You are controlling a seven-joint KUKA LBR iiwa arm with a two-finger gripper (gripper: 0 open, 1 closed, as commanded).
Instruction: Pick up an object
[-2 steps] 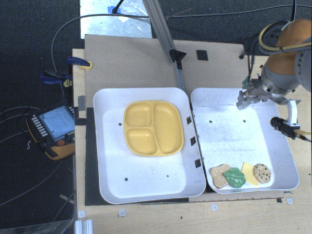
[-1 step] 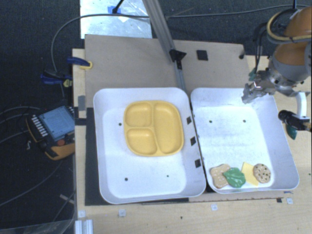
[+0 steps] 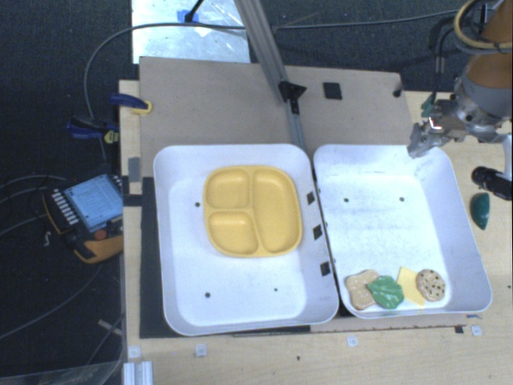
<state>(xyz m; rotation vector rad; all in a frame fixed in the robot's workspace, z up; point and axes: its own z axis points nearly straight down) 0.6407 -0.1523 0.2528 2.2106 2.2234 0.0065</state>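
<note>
gripper above right bin far corner, well apart from toy foods; aperture not discernible. green piece: likely light, soft; grasp across middle.

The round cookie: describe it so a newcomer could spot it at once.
Look in the right-hand white bin, along its near edge, where four small items cluster. The round cookie is the rightmost, tan with dark chips, beside the yellow wedge.

Arm cut off at right edge; pincer fingers blurred.
</note>
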